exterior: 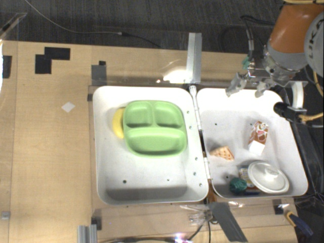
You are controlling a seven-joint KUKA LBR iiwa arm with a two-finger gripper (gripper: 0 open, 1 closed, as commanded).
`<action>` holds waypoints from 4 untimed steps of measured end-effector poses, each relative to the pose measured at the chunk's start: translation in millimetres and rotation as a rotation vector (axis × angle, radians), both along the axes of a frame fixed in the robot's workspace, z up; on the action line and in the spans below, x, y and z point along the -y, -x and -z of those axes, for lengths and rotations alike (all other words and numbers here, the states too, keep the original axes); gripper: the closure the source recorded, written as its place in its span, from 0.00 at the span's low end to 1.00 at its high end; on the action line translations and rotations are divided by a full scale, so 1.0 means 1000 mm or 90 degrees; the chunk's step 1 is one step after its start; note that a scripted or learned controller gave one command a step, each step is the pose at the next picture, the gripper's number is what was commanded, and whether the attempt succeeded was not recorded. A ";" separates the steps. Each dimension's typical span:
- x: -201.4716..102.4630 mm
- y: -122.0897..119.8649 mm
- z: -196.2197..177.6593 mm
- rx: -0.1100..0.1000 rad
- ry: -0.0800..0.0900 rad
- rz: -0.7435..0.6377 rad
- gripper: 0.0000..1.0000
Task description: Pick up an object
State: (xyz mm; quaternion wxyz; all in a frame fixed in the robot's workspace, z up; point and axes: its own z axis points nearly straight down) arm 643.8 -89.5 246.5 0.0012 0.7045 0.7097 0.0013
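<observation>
While the end effector [248, 84] is held spread and grasping nothing above the far rim of the right bin [223, 105], a pizza slice [222, 153], a carton [258, 136] and a white lid [269, 177] are seen inside it.

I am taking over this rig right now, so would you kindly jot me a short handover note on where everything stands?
Gripper: open, holding nothing, above the far edge of the right white bin.
Right bin holds: a red and white carton, a tan wedge-shaped piece, a round white lid-like dish and a dark green object.
Left white bin holds: a green compartment tray over a yellow item.
Done: nothing picked yet.
Left: descend, grasp one object, lift.
</observation>
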 end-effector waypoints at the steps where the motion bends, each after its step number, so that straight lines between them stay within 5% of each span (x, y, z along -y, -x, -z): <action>1: 0.030 0.046 0.084 -0.001 0.000 -0.002 0.00; 2: 0.089 0.070 0.090 0.000 0.001 -0.049 0.00; 3: 0.111 0.056 0.151 0.001 0.000 0.016 0.00; 4: 0.111 0.054 0.139 0.005 0.001 0.015 1.00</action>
